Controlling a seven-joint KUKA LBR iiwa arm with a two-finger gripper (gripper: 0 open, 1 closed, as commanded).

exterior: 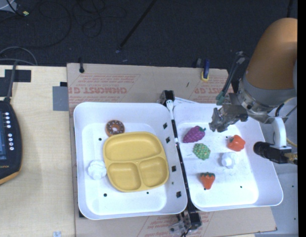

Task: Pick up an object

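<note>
Two shallow white plastic bins sit side by side on the counter [39, 83], which is pale wood with a printed cardboard sheet [143, 80] under the bins. The left bin [86, 181] holds a smooth yellow divided plate [135, 160] with three compartments, a small chocolate-glazed donut [114, 127] just beyond its far corner, and a rounded white lump [97, 169] at its left edge. In the right bin [261, 189] lie small toy foods, well spread: a knobbly purple grape bunch [194, 134], a bumpy green cluster that looks like broccoli [201, 151] just below it, a glossy orange-red pepper-like piece [236, 143], a small white object [227, 160] beneath that, and a red strawberry [207, 180] with a green cap nearest the front. The grey arm with its rounded orange band reaches in from the right, and the dark metal gripper [219, 122] hangs over the far part of the right bin, between the grapes and the orange-red piece and close to neither in contact that I can make out. The angle hides its tips, so I cannot tell whether the fingers are spread or closed; nothing visibly sits between them. A black handheld pendant [4, 142] lies at the far left.
</note>
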